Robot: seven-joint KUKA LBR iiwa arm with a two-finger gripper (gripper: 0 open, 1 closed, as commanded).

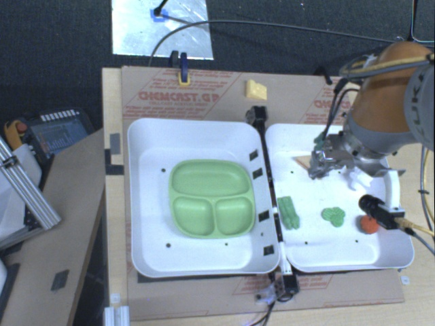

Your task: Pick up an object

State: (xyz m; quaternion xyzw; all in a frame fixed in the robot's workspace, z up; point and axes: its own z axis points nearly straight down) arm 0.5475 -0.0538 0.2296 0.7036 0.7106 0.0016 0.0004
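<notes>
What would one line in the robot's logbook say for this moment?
gripper: over right bin, nothing visibly held | right bin: green block, green round piece, orange ball | left bin: green divided plate

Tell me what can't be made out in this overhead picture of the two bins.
- Gripper: its tip is small and metallic against the right bin; open or shut is unreadable.
- Tan flat piece: partly covered by the gripper.
- Orange-red object: partly behind a black part.
- Arm: cut off by the right edge.

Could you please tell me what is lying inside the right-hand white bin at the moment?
In the right bin: a green ridged block, a green leafy piece, and an orange-red piece. The arm covers its far right part.
</notes>
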